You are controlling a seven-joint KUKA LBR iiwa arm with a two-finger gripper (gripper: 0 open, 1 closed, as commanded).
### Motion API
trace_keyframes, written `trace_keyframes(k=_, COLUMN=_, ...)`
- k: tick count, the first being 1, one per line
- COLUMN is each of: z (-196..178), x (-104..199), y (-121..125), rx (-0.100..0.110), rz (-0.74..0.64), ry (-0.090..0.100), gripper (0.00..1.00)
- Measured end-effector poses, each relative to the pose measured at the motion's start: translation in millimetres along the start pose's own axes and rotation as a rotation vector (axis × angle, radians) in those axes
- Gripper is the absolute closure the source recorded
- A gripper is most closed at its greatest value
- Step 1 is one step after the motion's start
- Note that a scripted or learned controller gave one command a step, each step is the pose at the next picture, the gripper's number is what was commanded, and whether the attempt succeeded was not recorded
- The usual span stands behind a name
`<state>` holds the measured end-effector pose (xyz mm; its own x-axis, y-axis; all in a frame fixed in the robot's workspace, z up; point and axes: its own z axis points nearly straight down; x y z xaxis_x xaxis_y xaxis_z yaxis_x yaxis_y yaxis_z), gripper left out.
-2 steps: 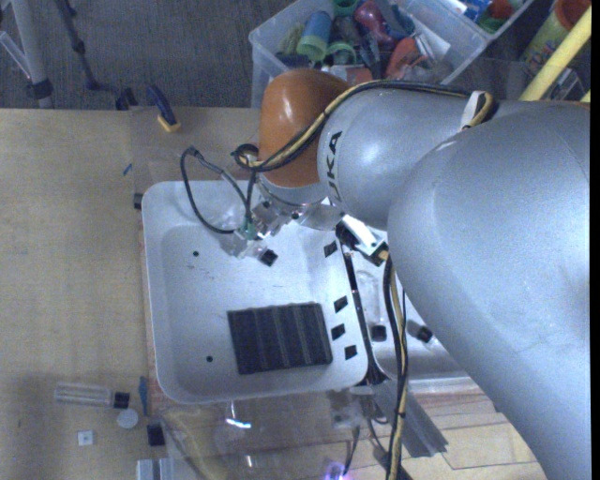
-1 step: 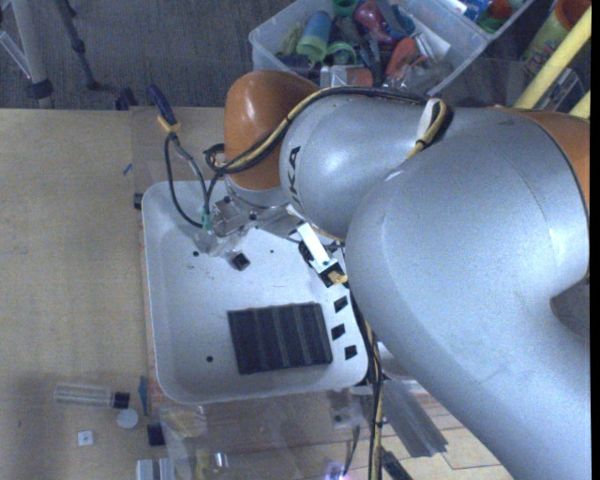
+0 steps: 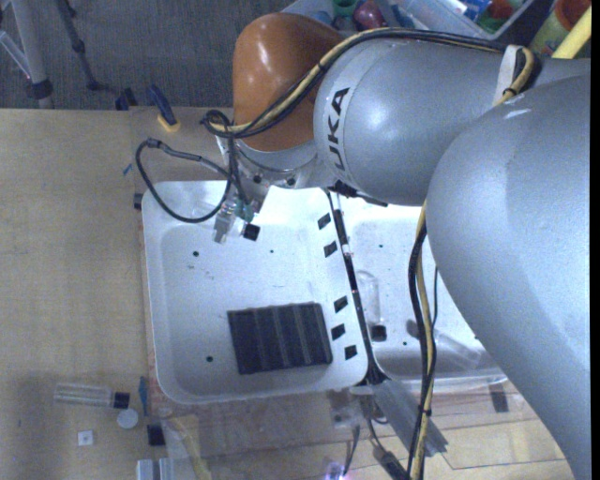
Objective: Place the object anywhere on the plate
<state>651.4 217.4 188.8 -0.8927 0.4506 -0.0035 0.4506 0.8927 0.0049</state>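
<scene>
Robotics laboratory test bench; a grey industrial arm [image 3: 441,131] with an orange band [image 3: 277,75] and loose black cabling [image 3: 173,178] reaches over a light wooden bench [image 3: 66,281] bearing two shallow white bins [image 3: 187,253], with black tape marks [image 3: 337,305] on the divide between them; small hardware parts [image 3: 122,403] lie on the bench edge; brightly coloured items [image 3: 366,14], possibly test objects, sit blurred at the top.

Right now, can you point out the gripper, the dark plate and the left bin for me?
gripper [image 3: 234,225]: camera view, at its tip over the bin's upper part.
dark plate [image 3: 279,337]: camera view, middle of its ridged top.
left bin [image 3: 187,281]: camera view, bare white floor.
</scene>
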Motion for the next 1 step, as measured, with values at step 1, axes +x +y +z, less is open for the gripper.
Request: trace_keyframes(k=1, z=102.5, x=-22.7, y=-36.6, rx=0.000, rz=0.000, ry=0.000, gripper=1.00)
